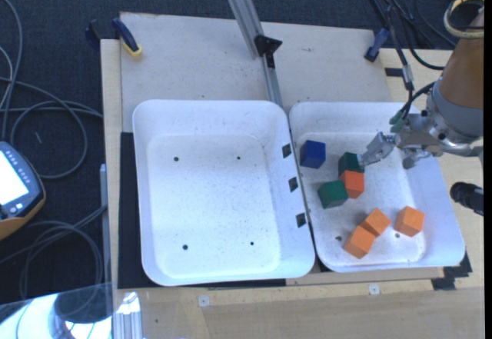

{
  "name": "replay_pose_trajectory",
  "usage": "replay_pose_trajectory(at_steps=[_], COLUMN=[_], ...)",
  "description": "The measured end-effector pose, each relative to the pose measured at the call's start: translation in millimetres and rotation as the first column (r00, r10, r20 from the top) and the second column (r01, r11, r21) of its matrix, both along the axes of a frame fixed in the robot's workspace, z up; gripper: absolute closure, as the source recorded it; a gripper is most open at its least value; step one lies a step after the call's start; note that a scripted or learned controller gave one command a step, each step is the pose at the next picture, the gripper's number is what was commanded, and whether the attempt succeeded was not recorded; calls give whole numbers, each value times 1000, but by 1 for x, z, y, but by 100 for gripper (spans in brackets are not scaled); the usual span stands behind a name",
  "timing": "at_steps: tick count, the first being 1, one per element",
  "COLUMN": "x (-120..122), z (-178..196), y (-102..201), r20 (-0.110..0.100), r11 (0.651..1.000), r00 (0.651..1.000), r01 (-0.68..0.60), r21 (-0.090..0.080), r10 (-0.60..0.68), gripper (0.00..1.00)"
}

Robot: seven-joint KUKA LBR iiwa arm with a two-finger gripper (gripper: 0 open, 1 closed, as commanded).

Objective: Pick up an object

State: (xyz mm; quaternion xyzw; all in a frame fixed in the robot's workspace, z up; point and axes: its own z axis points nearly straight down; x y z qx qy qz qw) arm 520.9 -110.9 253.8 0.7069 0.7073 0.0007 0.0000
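The tool [378,150] hangs over the right bin [430,176], toward the desk's back right corner, just beside a dark green block [350,162] — whether it is released or clenched I cannot tell. An orange block [354,183] touches that green one, so a clean descent matters: centre on one block, straddle its free sides, and avoid nudging its neighbour — the lone blue block [313,154] looks easier

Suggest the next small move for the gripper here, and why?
Probably a short descent onto the dark green block. The gripper sits right beside it in the right bin, with nothing visibly between its fingers. An orange block touches that green one, so a straight approach seems safest.
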Motion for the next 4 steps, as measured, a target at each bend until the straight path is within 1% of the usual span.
replay_pose_trajectory(at_steps=[1,2,3,4], x=[7,-17,-18,0], z=[-122,-48,-158,-154], y=[17,22,5,-52], r20=[-11,6,-8,1], r11=[1000,1000,1000,1000], r00=[1000,1000,1000,1000], r01=[0,-1,3,4], r21=[2,-1,2,-4], r10=[0,1,-3,-4], gripper=[0,0,0,0])
